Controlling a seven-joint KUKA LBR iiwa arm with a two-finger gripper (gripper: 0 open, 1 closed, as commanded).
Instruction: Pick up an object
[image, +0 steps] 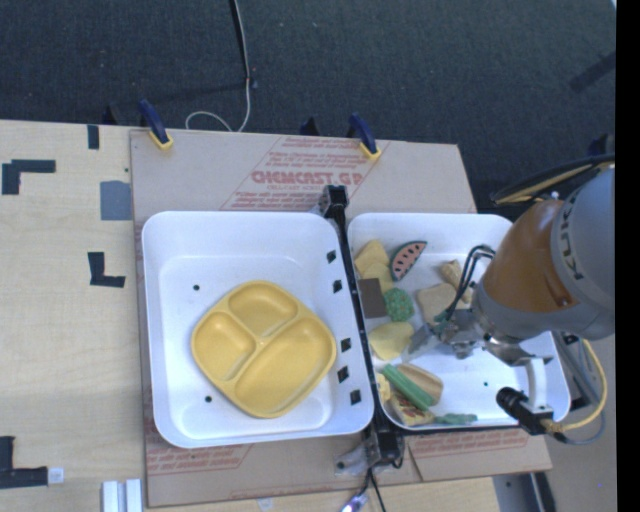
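A pale wooden tabletop carries a sheet of brown cardboard, held at its far edge by two blue-and-yellow clamps, and on the cardboard sit two shallow white bins side by side. The left bin holds a yellow divided plate with three compartments, lying flat near the middle. The right bin holds a cluster of toy food toward its left side: a yellow wedge near the far corner, a watermelon slice just beside it, a green broccoli-like piece below them, a yellowish lump nearer still, and a sandwich-like piece at the near edge. The end effector hangs low over the bin, just right of these pieces, under the grey arm; whether it is spread or closed cannot be told.
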